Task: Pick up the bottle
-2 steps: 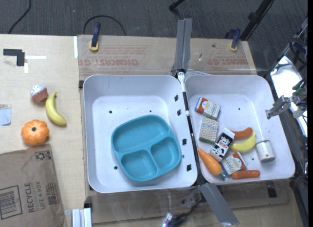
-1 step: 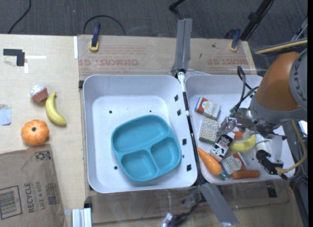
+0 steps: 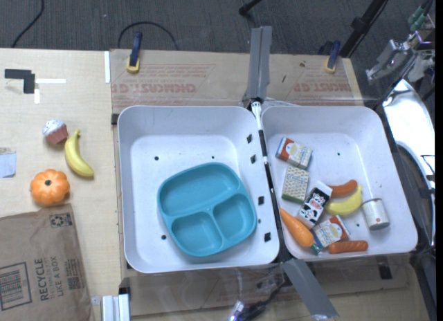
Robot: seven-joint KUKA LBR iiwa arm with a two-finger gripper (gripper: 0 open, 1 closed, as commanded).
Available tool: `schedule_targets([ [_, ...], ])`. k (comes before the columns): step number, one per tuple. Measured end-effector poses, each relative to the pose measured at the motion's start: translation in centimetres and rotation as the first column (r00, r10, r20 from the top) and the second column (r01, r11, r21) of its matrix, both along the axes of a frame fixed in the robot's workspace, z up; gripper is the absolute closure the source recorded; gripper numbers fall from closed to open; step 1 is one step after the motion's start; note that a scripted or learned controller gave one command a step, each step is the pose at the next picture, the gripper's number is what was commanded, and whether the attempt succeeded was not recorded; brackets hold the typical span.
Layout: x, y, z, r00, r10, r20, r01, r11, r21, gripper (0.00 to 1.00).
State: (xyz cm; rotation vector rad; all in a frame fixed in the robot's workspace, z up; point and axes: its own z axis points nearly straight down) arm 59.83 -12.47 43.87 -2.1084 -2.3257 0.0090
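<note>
Two shallow white bins sit side by side on a light wooden bench (image 3: pixel 83 105), and the floor behind the bench is dark grey. The bottle (image 3: pixel 374 214) is a small, pale, round thing that lies on its side in the right bin (image 3: pixel 346 153), close to that bin's right wall and near its front corner. Just left of the bottle, and touching it or almost touching it, is a yellow toy banana (image 3: pixel 346 203), with an orange sausage (image 3: pixel 344 189) lying along the top of the banana. A little in front of the bottle and to its left lies a red sausage (image 3: pixel 348 246), beside a small colourful box (image 3: pixel 331 230). Further left of the bottle are a little box with a cow on it (image 3: pixel 315 205), a checked box (image 3: pixel 295 184), an orange carrot (image 3: pixel 296 228) and, further back, an orange and white box (image 3: pixel 293 152). Far left of the bottle, the left bin (image 3: pixel 138 140) holds a blue plate (image 3: pixel 208 209) with three parts. Much further left, out on the bench, are a second banana (image 3: pixel 77 155), a small pumpkin (image 3: pixel 50 187), a cupcake (image 3: pixel 55 131) and a brown paper bag (image 3: pixel 41 264). The gripper (image 3: pixel 396 60) is well apart from the bottle, up behind the right bin's back corner, and it holds nothing that can be seen. I cannot tell if it is spread or pressed together. The arm (image 3: pixel 405 115) runs down the side, to the right of the bottle.
</note>
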Motion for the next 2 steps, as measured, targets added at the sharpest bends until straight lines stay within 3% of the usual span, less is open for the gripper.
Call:
schedule_targets([
  [1, -6.1, 5.7, -18.8, 0.996, 0.085, -0.003, -0.085, 0.996, 0.002, 0.00],
  [2, -5.4, 9.2, -22.8, 1.000, 0.018, -0.003, -0.018, 1.000, 0.001, 0.00],
])
